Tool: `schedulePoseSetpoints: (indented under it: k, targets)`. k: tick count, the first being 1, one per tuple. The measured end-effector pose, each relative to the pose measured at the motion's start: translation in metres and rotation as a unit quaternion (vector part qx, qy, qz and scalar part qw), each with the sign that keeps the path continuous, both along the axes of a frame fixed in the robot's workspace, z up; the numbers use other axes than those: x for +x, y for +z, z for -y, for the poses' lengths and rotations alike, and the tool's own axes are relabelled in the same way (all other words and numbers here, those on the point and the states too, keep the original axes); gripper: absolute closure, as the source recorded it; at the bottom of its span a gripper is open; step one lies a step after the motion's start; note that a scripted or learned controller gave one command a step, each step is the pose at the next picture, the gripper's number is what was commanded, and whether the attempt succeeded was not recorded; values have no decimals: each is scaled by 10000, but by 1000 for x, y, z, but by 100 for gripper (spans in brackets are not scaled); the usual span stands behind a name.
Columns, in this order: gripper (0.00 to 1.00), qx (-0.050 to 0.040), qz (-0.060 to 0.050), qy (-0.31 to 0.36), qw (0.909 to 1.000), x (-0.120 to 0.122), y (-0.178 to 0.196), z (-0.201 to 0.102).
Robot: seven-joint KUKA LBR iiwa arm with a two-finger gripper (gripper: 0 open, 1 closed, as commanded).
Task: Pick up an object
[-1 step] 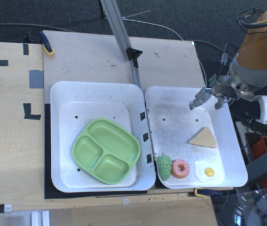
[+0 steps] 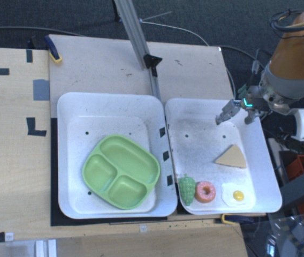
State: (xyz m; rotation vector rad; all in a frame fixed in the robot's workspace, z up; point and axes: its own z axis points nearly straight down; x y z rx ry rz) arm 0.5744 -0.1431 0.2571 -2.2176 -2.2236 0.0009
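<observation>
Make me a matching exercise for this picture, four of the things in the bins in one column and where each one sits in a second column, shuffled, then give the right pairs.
Things
1. green divided plate
2. tan wedge
3. pink donut
4. fried egg

Places
A. right bin, near edge, between the green strawberry and the egg
B. left bin
C. right bin, near right corner
D. right bin, middle, toward its right wall

Pairs: 1-B, 2-D, 3-A, 4-C

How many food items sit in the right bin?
4: a tan wedge mid-right, and along the near edge a green berry-like piece, a pink donut and a fried egg. None looks hidden.
</observation>
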Motion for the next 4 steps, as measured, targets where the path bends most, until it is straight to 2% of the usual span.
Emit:
schedulePoseSetpoints:
  k: [1, 3, 4]
  targets:
    - [0, -5, -25, -10, 10000, 1, -47, 7]
    - [0, -1, -32, -5, 10000, -2, -167, 5]
    - [100, 2, -11, 1, 10000, 0, -154, 5]
